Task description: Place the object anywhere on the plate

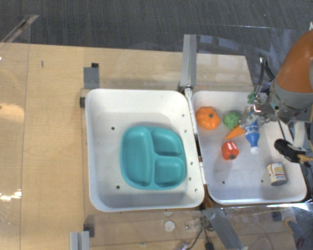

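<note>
On the table (52, 139), left to right:

Left bin (101, 155): holds only the teal plate (152, 157), three compartments, lying flat near the middle. Nothing on it yet.

Right bin (240, 184): all loose items sit here, well apart from the plate.

Pumpkin (207, 118): small, orange, at the bin's upper left, just beside the divider. Probably a light, stiff plastic toy; the round body may roll, so take it across the middle.

Red pepper (230, 150): below the pumpkin, standing free. Likely light and smooth, possibly slippery.

Green vegetable (231, 120) and carrot (235, 133): close together, the carrot tilted and touching or nearly touching the tube.

Blue and white tube (252, 135): lies directly under the arm's working end. Judged the likeliest target; probably light and somewhat soft, best taken across its narrow sides.

Small can (276, 174): on its side, lower right; stiff, would roll.

Tool (256, 110): low over the tube and green vegetable. Cannot tell its state, and nothing is seen held.

Risk: neighbours crowd the tube, so a descent could knock the carrot.
</note>
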You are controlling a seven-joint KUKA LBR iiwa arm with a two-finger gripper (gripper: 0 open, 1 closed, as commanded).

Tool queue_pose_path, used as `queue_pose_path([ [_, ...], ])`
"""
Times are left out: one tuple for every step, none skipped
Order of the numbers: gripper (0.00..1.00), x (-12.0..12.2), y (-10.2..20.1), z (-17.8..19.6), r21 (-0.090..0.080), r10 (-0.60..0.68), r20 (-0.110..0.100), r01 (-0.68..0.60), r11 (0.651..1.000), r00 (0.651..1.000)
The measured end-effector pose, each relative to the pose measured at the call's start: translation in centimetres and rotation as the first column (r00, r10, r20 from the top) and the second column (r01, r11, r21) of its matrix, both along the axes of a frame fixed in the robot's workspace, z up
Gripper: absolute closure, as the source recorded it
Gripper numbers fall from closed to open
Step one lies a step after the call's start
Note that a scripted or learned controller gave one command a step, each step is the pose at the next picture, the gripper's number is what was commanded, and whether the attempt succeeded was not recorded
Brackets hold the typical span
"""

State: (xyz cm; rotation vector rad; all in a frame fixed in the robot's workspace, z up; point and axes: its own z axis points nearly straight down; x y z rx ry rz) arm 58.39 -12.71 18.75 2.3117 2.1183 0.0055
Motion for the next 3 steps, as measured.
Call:
queue_pose_path([
  [1.0, -0.3, 6.0, -0.2, 0.001, 0.174, -0.001, -0.174, 0.985, 0.985],
  [1.0, -2.7, 15.9, -0.2, 0.002, 0.183, -0.002, -0.183, 0.983, 0.983],
  [0.0, -2.7, 15.9, -0.2, 0.002, 0.183, -0.002, -0.183, 0.983, 0.983],
])
